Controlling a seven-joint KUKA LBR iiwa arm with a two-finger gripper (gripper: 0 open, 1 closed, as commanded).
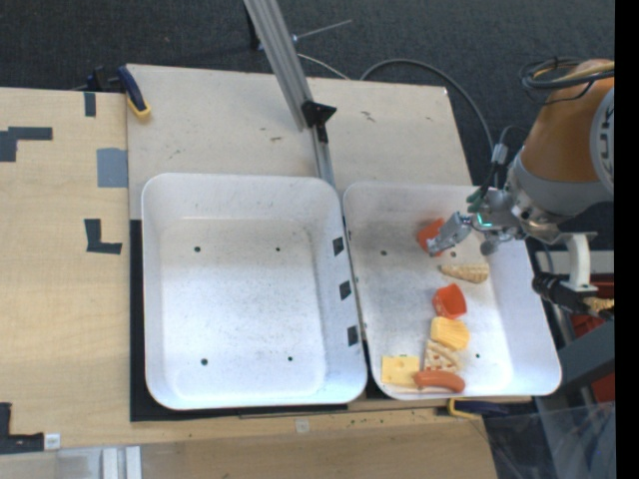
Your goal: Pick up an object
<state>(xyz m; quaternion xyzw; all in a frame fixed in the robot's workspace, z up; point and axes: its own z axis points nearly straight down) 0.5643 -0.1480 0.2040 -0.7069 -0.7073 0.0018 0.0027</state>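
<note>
Wooden bench (60, 297) carried two white bins side by side; left bin (240, 193) offered open floor. Arm (564, 148) reached from the right, tilted down over the right bin (399, 267). Gripper (446, 238) sat low beside a red piece (430, 234); finger spread could not be told. Nearby lay a tan piece (466, 271), an orange piece (450, 300), yellow pieces (448, 333) and a sausage (439, 379).

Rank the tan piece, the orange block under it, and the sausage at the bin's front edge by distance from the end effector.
End effector in the right bin.
1. Tan piece, just below it.
2. Orange block, mid-bin.
3. Sausage, front edge, farthest.
</note>
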